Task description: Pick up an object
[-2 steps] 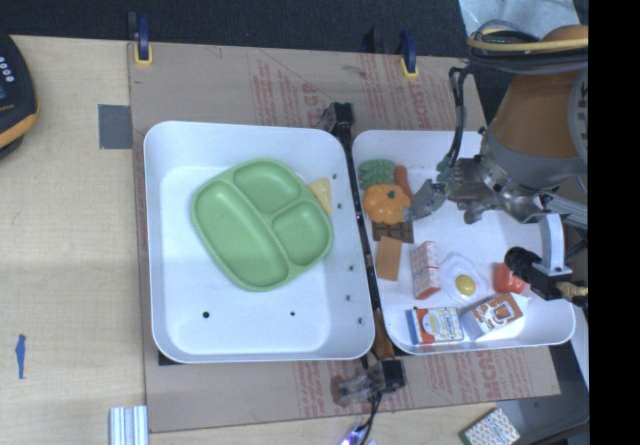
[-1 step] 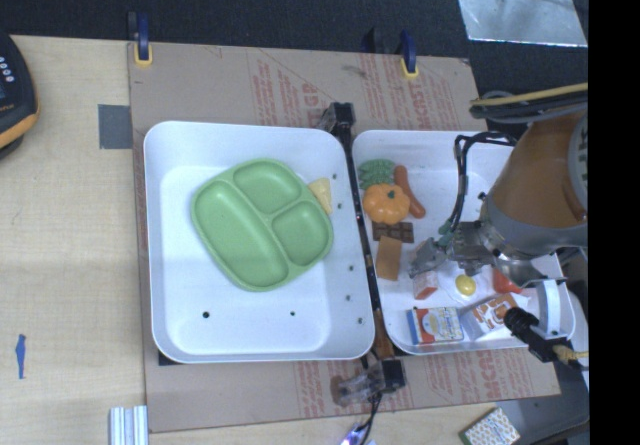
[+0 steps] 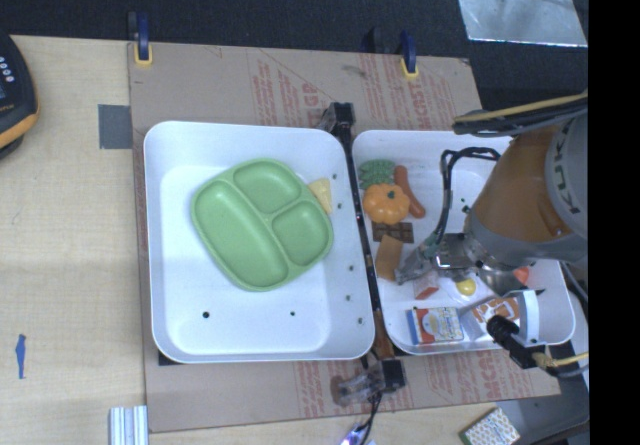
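My gripper (image 3: pixel 418 268) hangs low over the middle of the right bin (image 3: pixel 420 138), just right of a tan brown piece (image 3: pixel 387 259). An orange toy pumpkin (image 3: pixel 385 203) lies above it, with a green leafy toy (image 3: pixel 376 172) and an orange-red stick (image 3: pixel 408 191) beside it. Between the pumpkin and the tan piece sits a dark brown block (image 3: pixel 392 233). A small red bit (image 3: pixel 428 290) and a small yellow ball (image 3: pixel 466 286) lie just below the gripper. Nothing shows clearly between its tips.
A flat printed box (image 3: pixel 440 323) and a bottle with a white label (image 3: pixel 505 313) lie along the right bin's near wall. The left bin (image 3: pixel 160 233) holds a green divided plate (image 3: pixel 262 223) with a pale yellow piece (image 3: pixel 320 193) at its right edge.
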Available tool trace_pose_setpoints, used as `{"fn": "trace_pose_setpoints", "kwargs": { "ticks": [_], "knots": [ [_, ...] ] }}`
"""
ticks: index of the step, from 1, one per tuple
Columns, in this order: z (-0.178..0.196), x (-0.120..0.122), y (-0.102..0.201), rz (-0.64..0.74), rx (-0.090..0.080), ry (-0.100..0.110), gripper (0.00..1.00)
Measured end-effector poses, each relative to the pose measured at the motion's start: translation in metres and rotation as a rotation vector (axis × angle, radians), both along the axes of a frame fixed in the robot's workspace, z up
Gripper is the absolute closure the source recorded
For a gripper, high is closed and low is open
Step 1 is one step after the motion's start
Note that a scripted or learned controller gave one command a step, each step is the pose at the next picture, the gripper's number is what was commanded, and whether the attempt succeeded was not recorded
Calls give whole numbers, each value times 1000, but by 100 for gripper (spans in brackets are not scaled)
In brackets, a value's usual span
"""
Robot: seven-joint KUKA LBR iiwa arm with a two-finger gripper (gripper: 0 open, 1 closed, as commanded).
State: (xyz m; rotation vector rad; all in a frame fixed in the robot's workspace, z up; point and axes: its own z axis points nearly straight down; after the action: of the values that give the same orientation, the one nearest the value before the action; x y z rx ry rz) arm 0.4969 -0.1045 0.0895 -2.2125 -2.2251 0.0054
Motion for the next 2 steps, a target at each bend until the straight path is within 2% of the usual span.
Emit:
{"fn": "trace_pose_setpoints", "kwargs": {
  "ticks": [1,2],
  "knots": [
    [12,0,-1,1,0,0,100],
    [107,47,67,5,1,-12,100]
  ]
}}
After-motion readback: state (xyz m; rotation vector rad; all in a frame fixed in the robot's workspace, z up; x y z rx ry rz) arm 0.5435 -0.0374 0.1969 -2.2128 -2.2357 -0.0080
